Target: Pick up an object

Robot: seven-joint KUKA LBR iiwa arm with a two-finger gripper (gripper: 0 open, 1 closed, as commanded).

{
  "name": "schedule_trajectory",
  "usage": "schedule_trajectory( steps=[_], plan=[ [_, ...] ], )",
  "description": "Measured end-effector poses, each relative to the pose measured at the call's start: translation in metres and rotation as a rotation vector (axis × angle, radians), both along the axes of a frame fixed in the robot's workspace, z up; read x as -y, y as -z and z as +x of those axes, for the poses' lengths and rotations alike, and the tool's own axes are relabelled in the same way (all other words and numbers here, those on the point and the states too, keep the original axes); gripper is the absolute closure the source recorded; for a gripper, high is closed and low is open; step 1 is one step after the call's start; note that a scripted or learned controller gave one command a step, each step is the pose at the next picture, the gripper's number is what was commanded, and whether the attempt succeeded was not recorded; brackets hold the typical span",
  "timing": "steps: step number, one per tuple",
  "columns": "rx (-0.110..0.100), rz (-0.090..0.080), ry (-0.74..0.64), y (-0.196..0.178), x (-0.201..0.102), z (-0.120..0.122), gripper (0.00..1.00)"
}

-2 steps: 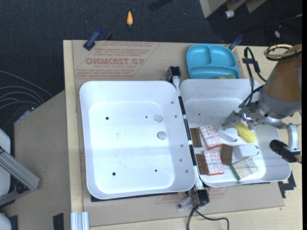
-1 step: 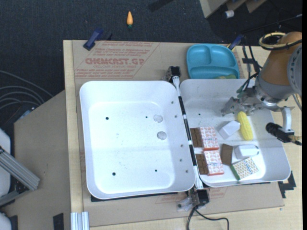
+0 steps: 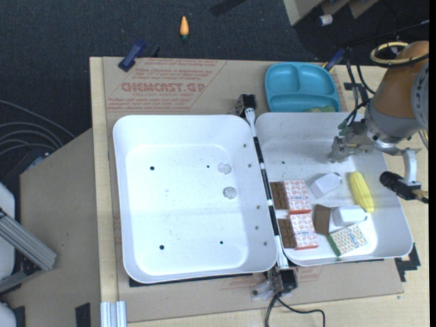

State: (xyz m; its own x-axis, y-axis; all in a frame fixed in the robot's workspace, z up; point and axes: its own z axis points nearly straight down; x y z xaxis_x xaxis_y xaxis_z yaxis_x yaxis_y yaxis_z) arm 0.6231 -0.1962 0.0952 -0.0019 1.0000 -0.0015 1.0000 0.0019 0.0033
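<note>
The left bin (image 3: pixel 184 196) sits at nine o'clock of the right bin (image 3: pixel 300 131), whose six o'clock end holds cards (image 3: pixel 297 197), a white block (image 3: pixel 325 183) and corn (image 3: pixel 360 191). The end effector (image 3: pixel 343 148) hovers at the block's twelve o'clock; its opening cannot be told.

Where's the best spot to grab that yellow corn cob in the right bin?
Grip the yellow corn cob across its narrow middle, coming straight down from above. It lies flat and elongated, with open bin floor on its right; the white block sits close on its left.
</note>
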Motion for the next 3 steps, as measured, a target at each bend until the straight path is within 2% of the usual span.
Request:
schedule_trajectory(
  steps=[1, 2, 3],
  plan=[
    [0.0, 0.0, 0.0, 0.0, 0.0, 0.0, 0.0],
    [-0.015, 0.018, -0.003, 0.01, 0.02, 0.041, 0.0],
    [-0.018, 0.019, -0.002, 0.011, 0.02, 0.043, 0.0]
  ],
)
